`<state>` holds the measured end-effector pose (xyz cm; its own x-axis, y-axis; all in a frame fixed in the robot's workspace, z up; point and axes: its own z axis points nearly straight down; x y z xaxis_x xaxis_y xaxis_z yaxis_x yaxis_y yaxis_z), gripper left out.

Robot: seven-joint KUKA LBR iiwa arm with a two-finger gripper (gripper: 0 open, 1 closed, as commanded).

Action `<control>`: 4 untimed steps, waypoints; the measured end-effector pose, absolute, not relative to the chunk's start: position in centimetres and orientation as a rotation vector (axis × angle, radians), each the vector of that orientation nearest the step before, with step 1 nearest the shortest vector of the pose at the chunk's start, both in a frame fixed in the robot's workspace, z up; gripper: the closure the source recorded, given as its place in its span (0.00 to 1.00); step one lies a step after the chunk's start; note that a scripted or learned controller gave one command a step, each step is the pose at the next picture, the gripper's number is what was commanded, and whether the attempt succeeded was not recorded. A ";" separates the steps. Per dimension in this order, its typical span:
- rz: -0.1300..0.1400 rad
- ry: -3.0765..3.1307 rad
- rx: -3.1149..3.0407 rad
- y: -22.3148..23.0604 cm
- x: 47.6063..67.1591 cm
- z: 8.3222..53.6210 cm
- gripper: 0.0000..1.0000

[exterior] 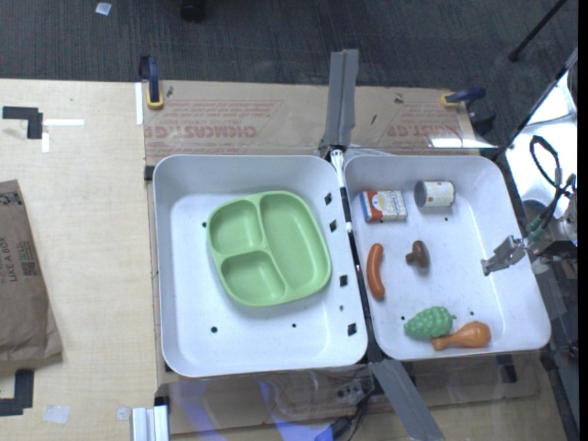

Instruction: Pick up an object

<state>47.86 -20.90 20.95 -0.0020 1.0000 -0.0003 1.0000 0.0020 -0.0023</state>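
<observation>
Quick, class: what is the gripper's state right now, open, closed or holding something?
Gripper: at the right bin's right edge, holding nothing visible; whether it is open or shut cannot be told.

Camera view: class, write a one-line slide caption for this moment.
End effector hovers at the right bin's edge, over toy hot dog, grapes, drumstick; green divided plate in the left bin.

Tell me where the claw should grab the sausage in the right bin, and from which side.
Grip the sausage across its narrow middle, coming straight down from above. It lies flat and long, running roughly near-to-far close to the right bin's left wall, so the fingers would probably best close left-to-right across its width, though the wall side looks tight.
</observation>
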 end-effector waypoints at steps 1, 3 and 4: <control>0.001 -2.173 -2.268 -20.3 47.7 9.1 0.00; 0.002 -2.170 -2.272 -14.2 57.6 11.8 0.00; 0.002 -2.227 -2.218 -11.8 63.9 15.0 0.00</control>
